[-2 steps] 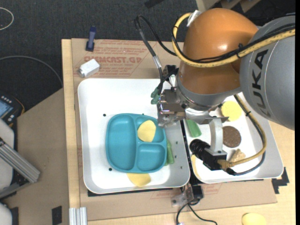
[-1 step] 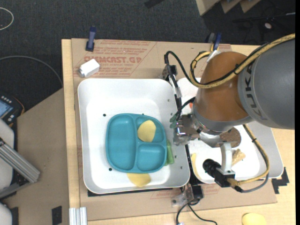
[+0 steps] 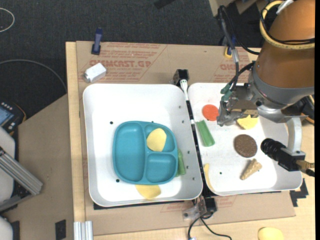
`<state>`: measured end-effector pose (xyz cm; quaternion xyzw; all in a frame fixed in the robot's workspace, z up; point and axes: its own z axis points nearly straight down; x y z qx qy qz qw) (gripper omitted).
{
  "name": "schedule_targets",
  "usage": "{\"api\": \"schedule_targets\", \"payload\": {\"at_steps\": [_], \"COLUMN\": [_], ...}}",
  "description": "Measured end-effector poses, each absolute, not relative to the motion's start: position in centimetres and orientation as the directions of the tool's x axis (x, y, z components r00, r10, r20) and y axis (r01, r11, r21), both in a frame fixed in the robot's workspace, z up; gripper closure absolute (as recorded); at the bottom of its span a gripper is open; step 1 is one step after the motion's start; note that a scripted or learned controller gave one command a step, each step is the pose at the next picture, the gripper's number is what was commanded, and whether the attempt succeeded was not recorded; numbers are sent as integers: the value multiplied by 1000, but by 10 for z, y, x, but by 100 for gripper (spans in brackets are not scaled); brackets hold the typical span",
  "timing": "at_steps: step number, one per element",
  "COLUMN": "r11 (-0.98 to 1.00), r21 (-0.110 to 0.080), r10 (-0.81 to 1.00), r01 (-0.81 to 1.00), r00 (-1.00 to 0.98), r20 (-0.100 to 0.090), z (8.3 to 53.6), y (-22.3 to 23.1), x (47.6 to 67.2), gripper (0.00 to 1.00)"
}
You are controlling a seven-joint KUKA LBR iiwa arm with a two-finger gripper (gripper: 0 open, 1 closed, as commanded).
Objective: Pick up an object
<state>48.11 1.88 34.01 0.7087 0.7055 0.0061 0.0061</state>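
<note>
My gripper [image 3: 227,118] hangs low over the back of the right bin [image 3: 280,184], below the grey and orange arm. An orange-red disc [image 3: 209,112] lies just to its left. A yellow piece [image 3: 248,123] peeks out just to its right, partly hidden by the wrist. In front of the gripper lie a green stick [image 3: 205,133], a brown round cookie [image 3: 245,145] and a tan wedge [image 3: 251,169]. Nothing shows held in the gripper.
The left bin [image 3: 100,114] holds a blue divided plate [image 3: 132,154] with a yellow piece [image 3: 156,139] in it. Another yellow piece [image 3: 148,190] lies in front of the plate. A black fitting [image 3: 280,154] juts over the right bin's right side.
</note>
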Motion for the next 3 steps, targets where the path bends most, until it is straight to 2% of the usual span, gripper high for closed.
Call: {"api": "schedule_targets", "payload": {"at_steps": [1, 2, 3], "r11": [2, 0, -7], "r21": [-5, -5, -9], "r10": [1000, 1000, 1000], "r01": [1000, 1000, 1000], "r00": [-2, 0, 7], "r20": [1, 0, -1], "z": [308, 301, 237], "y": [51, 56, 5], "x": [479, 479, 478], "gripper": [100, 100, 100]}}
